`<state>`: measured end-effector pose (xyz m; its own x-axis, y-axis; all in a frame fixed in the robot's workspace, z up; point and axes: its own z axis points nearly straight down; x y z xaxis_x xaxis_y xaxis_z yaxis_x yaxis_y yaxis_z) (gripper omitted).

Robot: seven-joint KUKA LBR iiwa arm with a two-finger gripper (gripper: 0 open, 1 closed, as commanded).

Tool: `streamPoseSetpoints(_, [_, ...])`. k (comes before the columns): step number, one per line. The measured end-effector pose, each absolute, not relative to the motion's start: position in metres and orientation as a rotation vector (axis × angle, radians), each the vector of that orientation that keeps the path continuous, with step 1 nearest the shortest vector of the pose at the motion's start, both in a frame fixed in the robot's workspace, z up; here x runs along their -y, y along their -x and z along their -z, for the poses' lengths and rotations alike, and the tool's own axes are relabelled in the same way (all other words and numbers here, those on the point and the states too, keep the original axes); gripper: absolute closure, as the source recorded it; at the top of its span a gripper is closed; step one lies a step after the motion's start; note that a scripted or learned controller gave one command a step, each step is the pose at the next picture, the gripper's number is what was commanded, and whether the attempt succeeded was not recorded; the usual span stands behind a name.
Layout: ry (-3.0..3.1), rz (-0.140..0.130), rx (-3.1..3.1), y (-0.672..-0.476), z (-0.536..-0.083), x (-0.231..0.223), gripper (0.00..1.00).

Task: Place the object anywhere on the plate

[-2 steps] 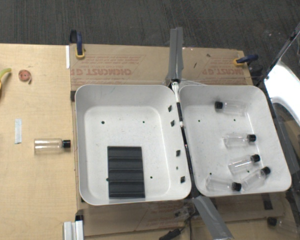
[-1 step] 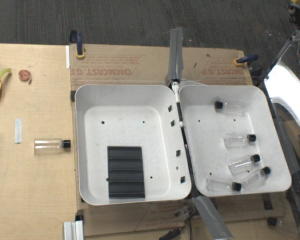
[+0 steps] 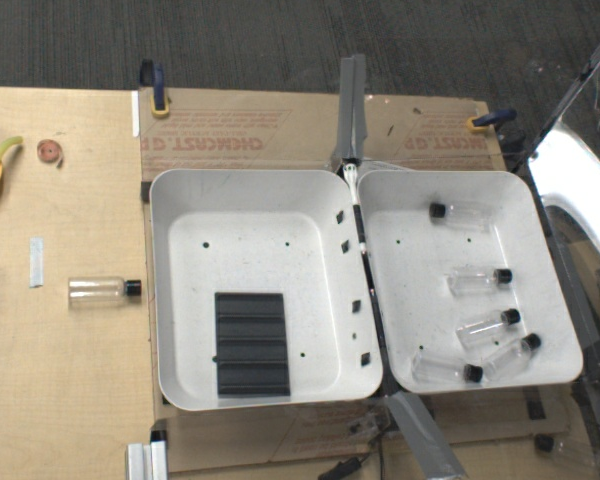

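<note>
One unknown: gripper state, cannot tell. Five clear round vials (image 3: 487, 326) with black caps lie on their sides in the right bin (image 3: 405, 288), four bunched toward the near right corner, one apart near the far wall. Black ribbed rectangular plate (image 3: 251, 345) sits flat in the left bin (image 3: 250, 238) near the front wall, open white floor around it. Sixth vial (image 3: 104, 288) lies on the wooden table (image 3: 60, 388), left of the bins
</note>
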<state>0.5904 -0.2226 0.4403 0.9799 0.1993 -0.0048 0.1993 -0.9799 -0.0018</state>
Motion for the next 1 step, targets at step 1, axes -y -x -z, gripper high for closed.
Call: streamPoseSetpoints(1, [3.124, -0.008, 0.32, -0.6495, -0.3943, 0.21, 0.0])
